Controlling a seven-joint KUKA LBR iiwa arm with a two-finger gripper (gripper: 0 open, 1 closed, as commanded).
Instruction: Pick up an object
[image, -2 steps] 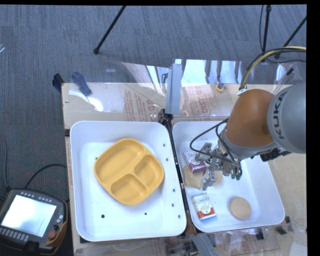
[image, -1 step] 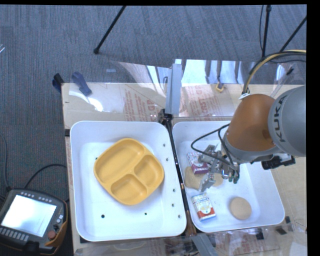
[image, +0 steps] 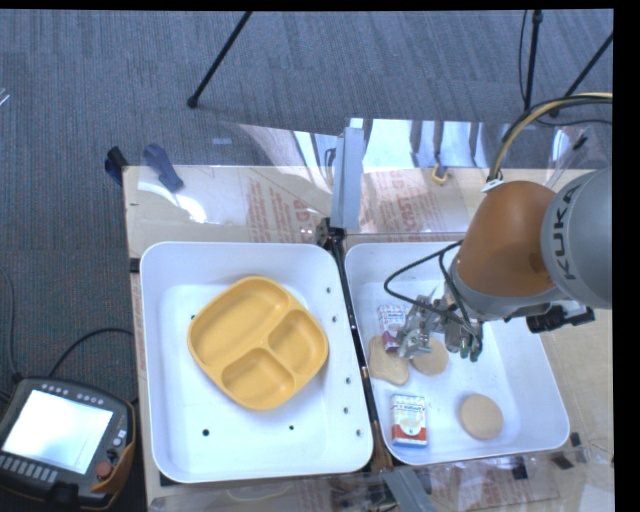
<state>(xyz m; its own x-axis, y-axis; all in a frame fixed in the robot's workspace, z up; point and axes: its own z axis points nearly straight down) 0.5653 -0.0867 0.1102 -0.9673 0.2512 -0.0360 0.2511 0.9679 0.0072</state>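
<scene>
Arm (image: 520, 250): reaching in from the right, hanging over the right bin (image: 530, 400), orange band facing the camera.
Fingers (image: 425, 335): pointing down toward the bin floor; spread or pressed together, impossible to tell, tips blurring into cables and clutter.
Small packet (image: 390, 318): lying just left of the fingers, red and white, possibly touching them; contact not resolvable.
Tan disc, left (image: 388, 362): lying below and left of the fingers, on the bin floor.
Tan disc, middle (image: 431, 358): lying directly beneath the fingers, partly covered by them, touching or overlapping the left disc.
Tan disc, far (image: 481, 416): resting well below and right of the fingers, apart from the others.
Red-and-white box (image: 408, 419): lying flat below the fingers, near the front wall of the bin.
Yellow divided tray (image: 258, 342): sitting far left of the fingers, in the left bin (image: 170, 290), turned at a slant.
Counter (image: 230, 205): carrying both bins side by side.
Handheld controller (image: 62, 435): lying far left, off the counter, screen glowing.
</scene>
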